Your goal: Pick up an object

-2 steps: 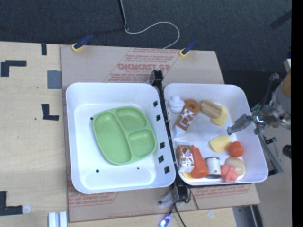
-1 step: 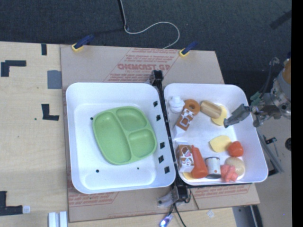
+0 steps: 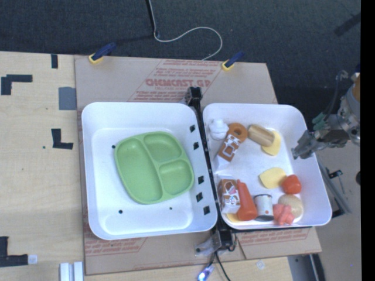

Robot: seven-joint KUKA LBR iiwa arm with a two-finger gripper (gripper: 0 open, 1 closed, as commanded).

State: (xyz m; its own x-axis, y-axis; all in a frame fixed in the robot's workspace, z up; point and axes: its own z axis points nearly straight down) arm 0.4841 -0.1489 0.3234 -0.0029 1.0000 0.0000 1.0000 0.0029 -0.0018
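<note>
Two white bins side by side on a cardboard sheet (image 3: pixel 176 81). Left bin (image 3: pixel 96 157): one green divided plate (image 3: pixel 153 167), three compartments, sitting mid-bin with bare floor all round, widest along the near and left walls.

Right bin (image 3: pixel 293 117) holds the pickable stuff, about ten pieces: white bottle (image 3: pixel 217 128) against the divider, brown-and-white carton (image 3: pixel 229 146) tilted beside it, bread roll (image 3: pixel 261 135) touching a yellow piece (image 3: pixel 272 148), yellow wedge (image 3: pixel 272 178) just beside a red tomato (image 3: pixel 292 184). Near wall is crowded: printed packet (image 3: pixel 229 194), red bottle (image 3: pixel 246 206), small can (image 3: pixel 263 205), pink item (image 3: pixel 283 215), beige round thing (image 3: pixel 291 202), all touching or nearly so. Open floor is mostly the middle strip and the far right corner.

Gripper (image 3: pixel 302 148) hangs over the right bin's right rim, near the tomato and wedge but apart from both. Nothing between its fingers; can't tell whether they're spread or closed from this angle.

Two clamps, yellow-blue (image 3: pixel 102 52) and (image 3: pixel 232 60), on the cardboard's far edge.
</note>
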